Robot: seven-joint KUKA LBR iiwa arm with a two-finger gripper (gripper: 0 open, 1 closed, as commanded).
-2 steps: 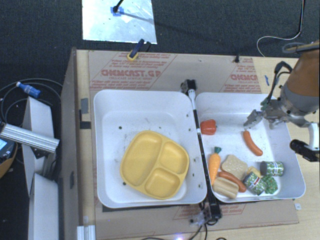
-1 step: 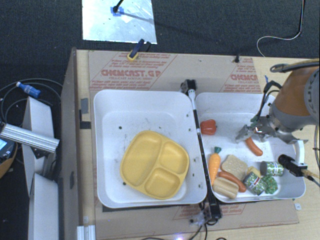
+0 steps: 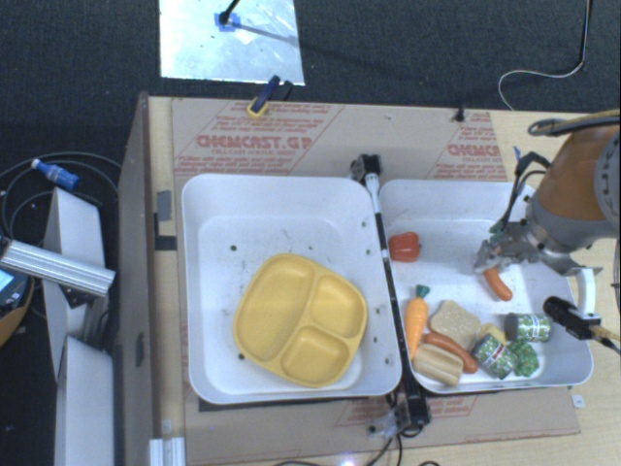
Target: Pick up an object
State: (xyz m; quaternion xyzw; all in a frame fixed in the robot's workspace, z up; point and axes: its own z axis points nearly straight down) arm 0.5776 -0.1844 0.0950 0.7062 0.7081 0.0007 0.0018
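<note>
The right bin (image 3: 446, 202) holds several toy foods. A red pepper (image 3: 405, 247) lies by its left wall. Below that are a carrot (image 3: 414, 323), a bread slice (image 3: 456, 320), a long sausage (image 3: 451, 350) and a bun (image 3: 437, 365). A small orange sausage (image 3: 498, 282) lies mid-right. Two cans (image 3: 529, 327) (image 3: 495, 355) and a green piece (image 3: 525, 359) sit at the front right. My gripper (image 3: 500, 252) hangs low over the bin, just above and left of the small sausage. Nothing is visibly held.
The left bin (image 3: 223, 212) holds a yellow divided plate (image 3: 301, 316). A dark ridge (image 3: 383, 260) divides the two bins. The grey arm with its orange band (image 3: 582, 168) crosses the right bin's right side. A black part (image 3: 572, 316) juts over the bin near the cans.
</note>
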